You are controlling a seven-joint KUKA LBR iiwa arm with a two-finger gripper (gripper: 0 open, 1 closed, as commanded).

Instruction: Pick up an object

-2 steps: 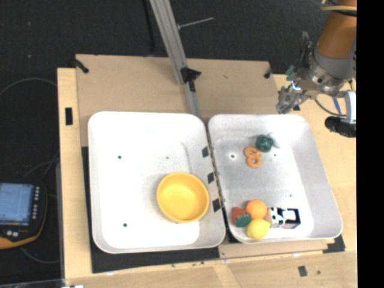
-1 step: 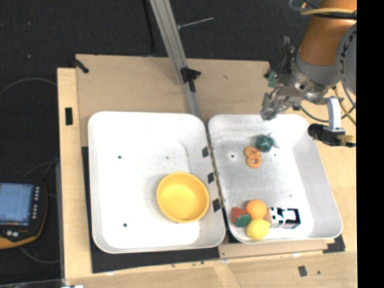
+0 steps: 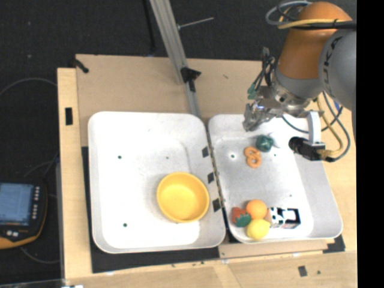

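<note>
The small teal object (image 3: 263, 141) is too lumpy to show any long axis; it lies just beside and below the gripper (image 3: 252, 121), whose grip state I cannot tell.

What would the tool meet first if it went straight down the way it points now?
Probably the bare white floor at the far edge of the right bin, since the tool hangs above it. The small green toy lies just beside that line; depth is unclear.

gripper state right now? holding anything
Gripper: open or shut cannot be told; nothing seen held. It hangs over the right bin's far end, near the teal object.
</note>
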